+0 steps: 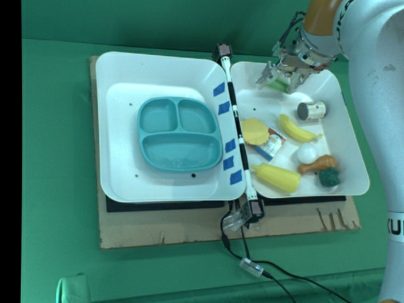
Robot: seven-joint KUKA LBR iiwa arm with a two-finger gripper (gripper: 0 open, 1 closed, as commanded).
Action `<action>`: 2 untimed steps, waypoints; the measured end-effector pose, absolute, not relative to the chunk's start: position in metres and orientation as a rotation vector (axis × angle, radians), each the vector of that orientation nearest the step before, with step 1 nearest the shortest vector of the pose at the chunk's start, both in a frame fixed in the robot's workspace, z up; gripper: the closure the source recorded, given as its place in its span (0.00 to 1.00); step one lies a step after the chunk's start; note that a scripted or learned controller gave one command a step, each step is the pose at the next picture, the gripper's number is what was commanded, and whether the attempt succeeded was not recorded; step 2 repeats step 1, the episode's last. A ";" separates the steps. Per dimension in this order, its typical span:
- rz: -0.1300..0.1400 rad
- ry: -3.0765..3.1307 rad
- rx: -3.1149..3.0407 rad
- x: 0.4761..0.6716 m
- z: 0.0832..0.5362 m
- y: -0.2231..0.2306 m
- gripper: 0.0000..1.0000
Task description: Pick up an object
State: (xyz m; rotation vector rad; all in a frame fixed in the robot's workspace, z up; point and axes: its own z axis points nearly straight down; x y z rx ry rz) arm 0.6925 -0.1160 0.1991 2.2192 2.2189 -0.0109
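Your tool [278,79] hangs over the right bin's [353,144] far end, fingers spread wide around something green [276,85]. Nearby in that bin lie a can [312,110] and banana [295,129].

Arm [379,106]: upper links cut off by the top and right picture edges. Gripper [279,77]: finger state indeterminate; a green item [276,84] beneath it is largely covered, identity indeterminate. Small packet [271,145]: printing too small to read, one end tucked under the yellow disc [255,130]. Cable [297,281]: runs out at the bottom edge. Pale object [74,289] at bottom left: cropped, indistinct.
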 end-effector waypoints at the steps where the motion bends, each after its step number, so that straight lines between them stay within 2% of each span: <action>1: 0.007 2.211 2.217 0.669 0.363 -0.085 1.00; 2: 0.007 2.211 2.217 0.669 0.363 -0.085 1.00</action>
